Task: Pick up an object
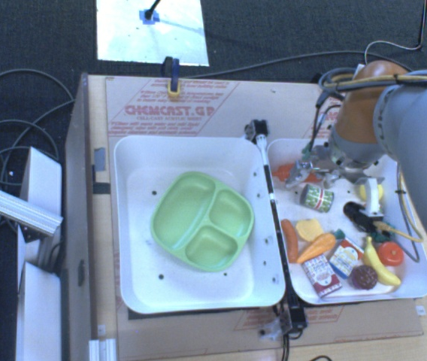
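The gripper (309, 173) hangs low by the little can (317, 197), I cannot tell how its jaws stand, and the round can might roll away.

A pale green divided plate (202, 222) lies in a white bin (134, 277). The other bin holds an orange carrot (316, 247), a yellow banana (380, 263) and a green-striped can (317, 197).
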Action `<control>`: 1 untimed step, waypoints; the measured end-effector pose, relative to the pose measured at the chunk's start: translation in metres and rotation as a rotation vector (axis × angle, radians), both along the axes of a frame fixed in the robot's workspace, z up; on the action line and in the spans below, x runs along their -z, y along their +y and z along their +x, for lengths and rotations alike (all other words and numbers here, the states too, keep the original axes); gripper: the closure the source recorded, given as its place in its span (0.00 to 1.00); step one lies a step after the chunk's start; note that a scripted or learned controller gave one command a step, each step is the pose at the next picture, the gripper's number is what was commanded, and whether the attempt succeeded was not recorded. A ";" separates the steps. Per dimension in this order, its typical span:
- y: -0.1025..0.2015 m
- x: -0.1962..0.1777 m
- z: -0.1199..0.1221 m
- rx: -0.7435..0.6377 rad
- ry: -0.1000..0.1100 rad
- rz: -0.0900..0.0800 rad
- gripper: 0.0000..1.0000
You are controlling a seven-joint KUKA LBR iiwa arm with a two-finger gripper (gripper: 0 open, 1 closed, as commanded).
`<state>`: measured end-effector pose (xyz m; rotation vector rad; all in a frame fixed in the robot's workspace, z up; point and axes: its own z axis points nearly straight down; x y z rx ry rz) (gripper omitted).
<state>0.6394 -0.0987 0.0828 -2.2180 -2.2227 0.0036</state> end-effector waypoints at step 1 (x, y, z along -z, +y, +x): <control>0.003 0.002 0.016 0.005 0.043 -0.006 0.00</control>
